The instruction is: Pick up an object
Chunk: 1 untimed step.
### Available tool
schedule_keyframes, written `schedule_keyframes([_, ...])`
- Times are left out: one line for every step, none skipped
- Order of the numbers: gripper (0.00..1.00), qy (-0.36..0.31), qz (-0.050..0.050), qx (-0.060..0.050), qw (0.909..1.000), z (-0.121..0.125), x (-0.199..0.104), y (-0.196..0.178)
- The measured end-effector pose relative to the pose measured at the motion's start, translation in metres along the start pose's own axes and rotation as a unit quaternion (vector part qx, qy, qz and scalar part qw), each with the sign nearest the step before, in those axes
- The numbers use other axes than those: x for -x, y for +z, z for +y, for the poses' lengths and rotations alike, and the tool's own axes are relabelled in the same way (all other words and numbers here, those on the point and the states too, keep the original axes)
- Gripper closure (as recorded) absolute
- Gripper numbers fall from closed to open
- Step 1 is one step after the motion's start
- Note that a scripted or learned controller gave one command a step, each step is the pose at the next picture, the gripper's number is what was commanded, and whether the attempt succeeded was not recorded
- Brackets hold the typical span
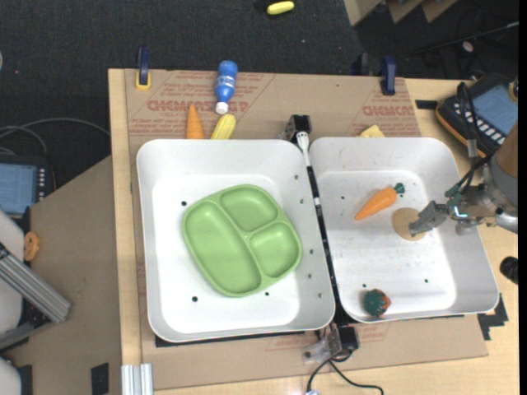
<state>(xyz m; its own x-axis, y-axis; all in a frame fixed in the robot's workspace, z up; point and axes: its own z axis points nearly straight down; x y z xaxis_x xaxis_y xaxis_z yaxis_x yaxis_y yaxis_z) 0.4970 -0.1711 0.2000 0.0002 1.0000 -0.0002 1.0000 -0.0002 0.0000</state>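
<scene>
In the right bin (436, 159) an orange carrot with a green top (377, 203) lies near the middle. A flat tan disc (403, 223) rests just to its right. A small red and green fruit (377, 302) sits by the bin's front rim. My gripper (445, 218) hangs over the right side of this bin, close to the tan disc. Its fingers are spread open with nothing between them. One grey finger (426, 218) reaches to the disc's right edge.
The left bin (165, 171) holds a green divided plate (241, 239). On the bench behind it lie a blue and white bottle (225, 85), a small carrot (193, 123) and a yellow corn piece (223, 126). A yellow wedge (372, 132) lies behind the right bin.
</scene>
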Motion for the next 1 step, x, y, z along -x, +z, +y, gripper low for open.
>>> schedule_keyframes([0.0, -0.001, -0.004, 0.005, 1.0, 0.0577, -0.0168, 0.1152])
